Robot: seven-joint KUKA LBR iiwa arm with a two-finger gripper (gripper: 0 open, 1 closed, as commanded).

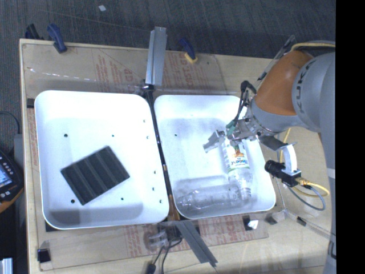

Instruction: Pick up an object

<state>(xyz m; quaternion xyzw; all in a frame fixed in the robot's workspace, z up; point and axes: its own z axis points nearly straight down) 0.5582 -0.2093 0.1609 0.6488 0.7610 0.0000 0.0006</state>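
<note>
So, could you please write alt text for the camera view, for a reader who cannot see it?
A grey robot arm reaches from the right, its gripper low over two clear plastic bottles, one labelled and one lying crosswise, in the right white bin. The left white bin holds a dark ribbed rectangular pad.

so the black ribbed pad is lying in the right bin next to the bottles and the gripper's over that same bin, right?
Not quite: the black ribbed pad lies alone in the left bin, not the right one. The rest holds: the camera view shows the gripper over the right bin, where the labelled bottle and the clear bottle lie.
</note>
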